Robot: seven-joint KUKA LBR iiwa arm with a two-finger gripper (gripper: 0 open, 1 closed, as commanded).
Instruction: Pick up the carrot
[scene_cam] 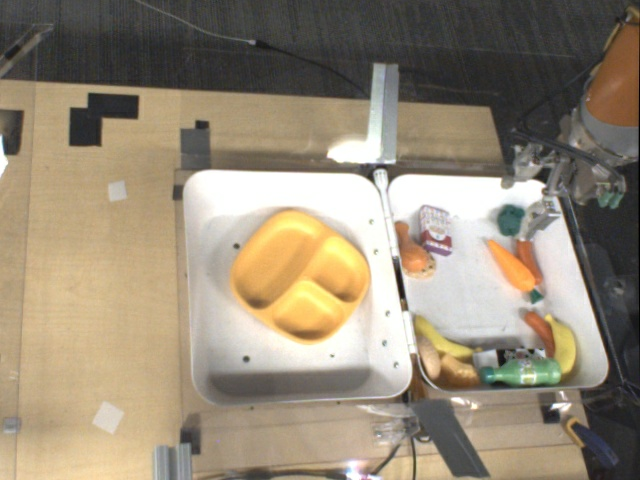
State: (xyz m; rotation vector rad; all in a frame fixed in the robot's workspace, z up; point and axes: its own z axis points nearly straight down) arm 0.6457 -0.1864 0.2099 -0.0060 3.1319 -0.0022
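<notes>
My two-finger gripper (545,211) hangs over the right white bin's (590,298) far corner — whether my fingers are spread, I cannot tell. The tapered orange carrot (511,265) lies just below — untouched.

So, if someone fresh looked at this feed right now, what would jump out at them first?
Most likely the big yellow divided plate, alone in the left bin. Next, the clutter in the right bin: the orange carrot near its middle, and bananas and a green bottle along the near edge. The gripper hangs over that bin's far right corner, close to the carrot.
</notes>
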